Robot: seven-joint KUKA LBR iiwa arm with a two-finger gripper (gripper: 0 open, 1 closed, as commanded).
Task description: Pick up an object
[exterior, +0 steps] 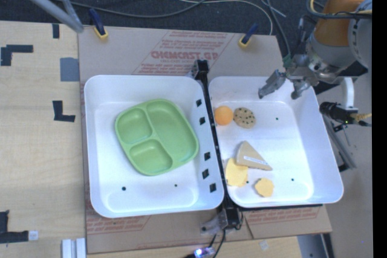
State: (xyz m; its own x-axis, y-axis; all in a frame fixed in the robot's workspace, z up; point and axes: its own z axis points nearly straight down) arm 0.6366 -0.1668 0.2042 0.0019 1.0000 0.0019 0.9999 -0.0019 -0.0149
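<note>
Two fingers of my end effector (283, 87) stand spread apart, gripping nothing. It hovers over the right bin's (314, 148) far edge.

Right bin (302, 148): its right half lay bare, open to my hand (283, 86) from above. Left half crowded: orange ball (223, 116) touching cookie (244, 117), cheese wedge (251, 156) and two yellow pieces (236, 173) near the black divider (207, 130). Green tray (156, 136) took up most of the left bin (100, 148).

The arm (341, 15) is cut off by the right edge, its base unseen
</note>
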